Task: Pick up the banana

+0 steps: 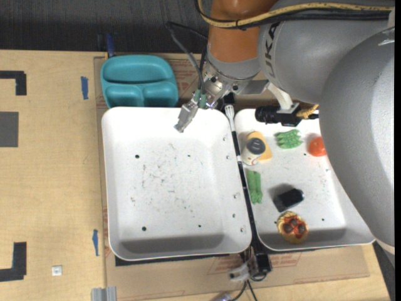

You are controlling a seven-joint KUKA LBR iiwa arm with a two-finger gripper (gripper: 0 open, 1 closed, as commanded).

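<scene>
Banana (266, 154) by right bin (332, 231) left wall | gripper (183, 123) over left bin (119, 231) far rim | fingers narrow, holding nothing

Grey arm (338, 49), orange band, yellow-black cable.

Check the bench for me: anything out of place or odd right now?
The gripper is over the left bin's far edge, while the objects lie in the right bin. I cannot pick out a banana there. A teal tray sits behind the left bin. Nothing looks spilled.
</scene>
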